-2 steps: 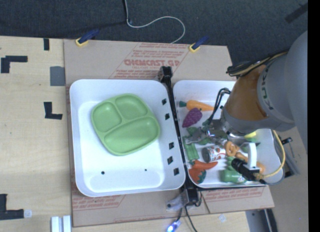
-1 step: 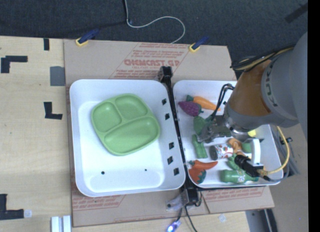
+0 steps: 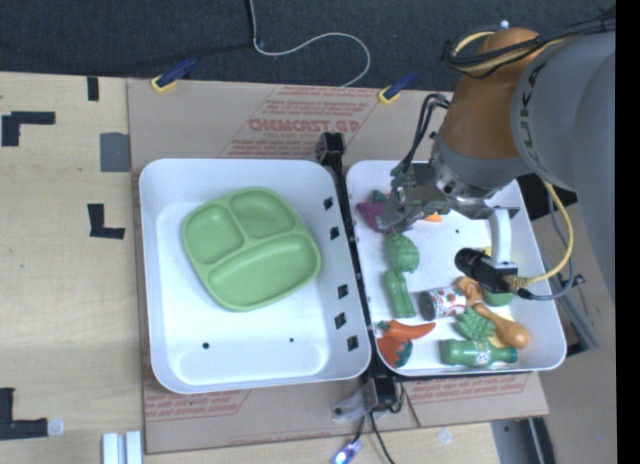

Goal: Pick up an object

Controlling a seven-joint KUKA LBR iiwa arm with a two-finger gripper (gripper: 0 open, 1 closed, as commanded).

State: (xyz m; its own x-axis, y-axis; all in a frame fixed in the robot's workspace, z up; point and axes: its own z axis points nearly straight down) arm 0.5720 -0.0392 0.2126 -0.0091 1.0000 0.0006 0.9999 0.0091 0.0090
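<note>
Camera view, looking down at a slant on two shallow white bins set side by side on a cardboard-covered bench. The left bin [image 3: 160, 252] holds a green divided plate [image 3: 251, 247] lying flat, tilted slightly in plan. The right bin [image 3: 545, 282] holds a scatter of small toys: a purple piece [image 3: 369, 212] at the far left corner, a green leafy vegetable [image 3: 401, 252] just nearer, a green stick-shaped piece [image 3: 399, 294] below it, a red-and-orange piece [image 3: 403, 333] at the near left, a small can-like item [image 3: 446, 303] mid-bin, a tan piece [image 3: 495, 318] and a green bottle-shaped toy [image 3: 478, 355] along the near right. The arm [image 3: 500, 102], grey with an orange band, reaches in from the right; its gripper [image 3: 405, 207] hangs over the far left part of the right bin, just beside the purple piece and above the leafy vegetable. Whether the tool is released or clenched cannot be told, and no object is seen lifted by it. A white cable [image 3: 300, 47] loops across the dark floor at the far side
</note>
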